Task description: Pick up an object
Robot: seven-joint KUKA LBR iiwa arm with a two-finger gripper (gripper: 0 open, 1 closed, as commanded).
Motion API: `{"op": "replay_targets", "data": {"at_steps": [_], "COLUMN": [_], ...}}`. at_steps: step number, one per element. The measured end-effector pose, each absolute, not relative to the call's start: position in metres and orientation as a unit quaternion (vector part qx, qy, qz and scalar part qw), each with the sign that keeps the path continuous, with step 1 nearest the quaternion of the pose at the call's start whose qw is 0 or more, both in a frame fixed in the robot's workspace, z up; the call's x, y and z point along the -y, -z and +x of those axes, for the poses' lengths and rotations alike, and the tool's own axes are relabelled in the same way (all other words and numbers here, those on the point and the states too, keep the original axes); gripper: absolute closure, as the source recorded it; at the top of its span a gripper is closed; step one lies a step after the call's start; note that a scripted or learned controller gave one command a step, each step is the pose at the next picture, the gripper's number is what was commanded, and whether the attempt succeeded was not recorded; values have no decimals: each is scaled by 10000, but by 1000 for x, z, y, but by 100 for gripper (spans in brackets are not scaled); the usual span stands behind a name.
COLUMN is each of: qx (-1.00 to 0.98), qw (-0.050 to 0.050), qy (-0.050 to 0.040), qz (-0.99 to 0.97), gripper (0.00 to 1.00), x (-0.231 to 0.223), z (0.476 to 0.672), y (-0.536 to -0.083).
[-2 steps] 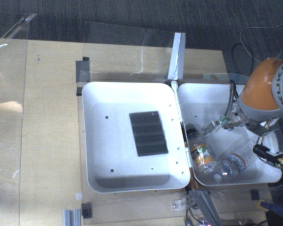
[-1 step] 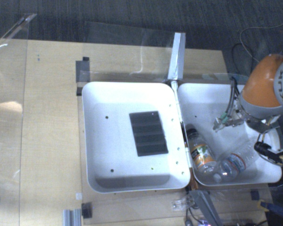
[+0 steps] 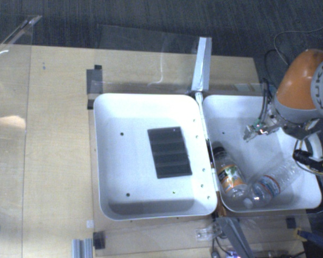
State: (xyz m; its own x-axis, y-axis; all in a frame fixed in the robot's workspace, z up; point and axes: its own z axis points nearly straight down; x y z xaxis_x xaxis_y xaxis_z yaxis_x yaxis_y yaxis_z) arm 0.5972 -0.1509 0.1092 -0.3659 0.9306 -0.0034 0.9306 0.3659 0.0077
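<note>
1. I am reaching in from the right of the camera view, my grey arm (image 3: 317, 98) with its orange band (image 3: 299, 85) hanging over the right bin (image 3: 226, 112).
2. My gripper (image 3: 257, 129) is pointing toward the left, hovering above the upper middle of that bin's floor.
3. I cannot tell how the gripper is set, because it is showing small and blurred.
4. I am seeing nothing gripped at the tip.
5. 2 clear plastic bottles are lying in the right bin, both nearer the bottom of the view than my gripper and apart from it.
6. The bottle with the orange label (image 3: 229, 176) is lying along the bin's left wall, its dark cap toward the top.
7. The bottle with the blue label (image 3: 269, 184) is lying slanted in the bin's lower right part, its lower end near the first bottle's base.
8. A dark ribbed rectangular pad (image 3: 169, 152) is lying flat near the middle of the left bin (image 3: 113, 144), well apart from my gripper.
9. Both bins are sitting side by side on the pale wooden bench (image 3: 48, 160).
</note>
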Motion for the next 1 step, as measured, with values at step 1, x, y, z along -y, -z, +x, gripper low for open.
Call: {"op": "replay_targets", "data": {"at_steps": [1], "qx": [-8264], "qw": [35], "qy": [-22], "qz": [5631], "gripper": [0], "x": [151], "z": [597], "y": [-109]}}
